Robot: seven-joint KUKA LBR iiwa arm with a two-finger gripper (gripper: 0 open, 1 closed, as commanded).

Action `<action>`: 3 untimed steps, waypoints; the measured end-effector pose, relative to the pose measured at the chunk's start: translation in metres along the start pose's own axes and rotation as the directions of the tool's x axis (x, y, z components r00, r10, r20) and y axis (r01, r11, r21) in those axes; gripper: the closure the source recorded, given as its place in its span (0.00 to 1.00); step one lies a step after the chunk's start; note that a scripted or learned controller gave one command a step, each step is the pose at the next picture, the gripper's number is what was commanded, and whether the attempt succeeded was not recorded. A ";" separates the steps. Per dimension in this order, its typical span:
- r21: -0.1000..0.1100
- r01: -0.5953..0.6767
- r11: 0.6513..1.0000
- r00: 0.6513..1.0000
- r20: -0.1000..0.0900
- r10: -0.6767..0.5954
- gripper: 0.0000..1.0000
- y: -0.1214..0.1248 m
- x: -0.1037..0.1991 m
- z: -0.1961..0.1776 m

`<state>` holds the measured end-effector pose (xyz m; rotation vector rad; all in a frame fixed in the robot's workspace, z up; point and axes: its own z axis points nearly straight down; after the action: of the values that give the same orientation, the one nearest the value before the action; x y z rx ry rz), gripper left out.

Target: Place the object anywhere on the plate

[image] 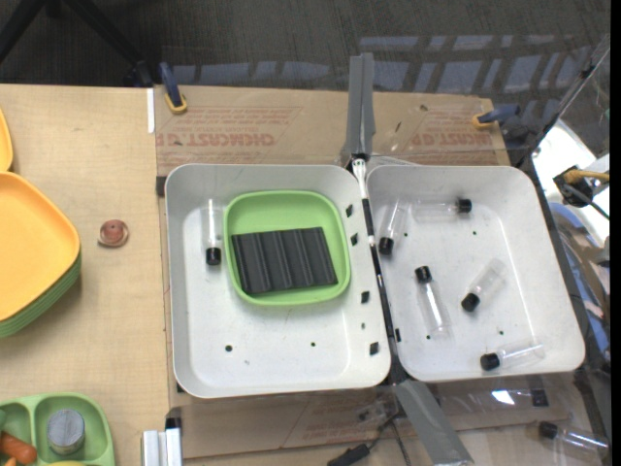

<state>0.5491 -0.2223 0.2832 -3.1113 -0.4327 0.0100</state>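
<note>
Looking down on the counter (87, 163), you see two white bins side by side; the left bin (281, 357) holds the green plate (286, 207), set toward its back, with a dark ribbed block (282, 260) lying flat across the plate's middle, so only the rim and corners of the plate are bare. One clear tube (212, 231) with a black cap lies in the left bin just beside the plate's left edge, apart from it and not on it; that nearness makes it the likely candidate, though you cannot be sure which tube the task means. The right bin (514, 187) carries five more tubes: one (387, 231) leaning along the left wall, one (441, 206) near the back, one (428, 297) in the middle, a shorter one (481, 289) just right of it, and one (511, 356) near the front edge; they lie scattered, well apart, which leaves room to come down around any one of them. As for the end effector, you cannot tell its state. Judging from this, the task is not yet done; no tube rests on the plate. Off to the left sit orange plates (34, 250) and a small red knob (114, 232), apart from the work.
</note>
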 end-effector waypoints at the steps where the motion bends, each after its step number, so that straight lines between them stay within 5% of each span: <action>1: 0.001 -0.011 1.000 1.000 0.000 0.011 0.00 -0.040 0.022 0.040; 3: 0.001 -0.073 0.997 0.997 0.000 0.073 0.00 -0.058 0.013 0.039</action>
<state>0.5459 -0.1631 0.2442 -3.1248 -0.3181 0.0107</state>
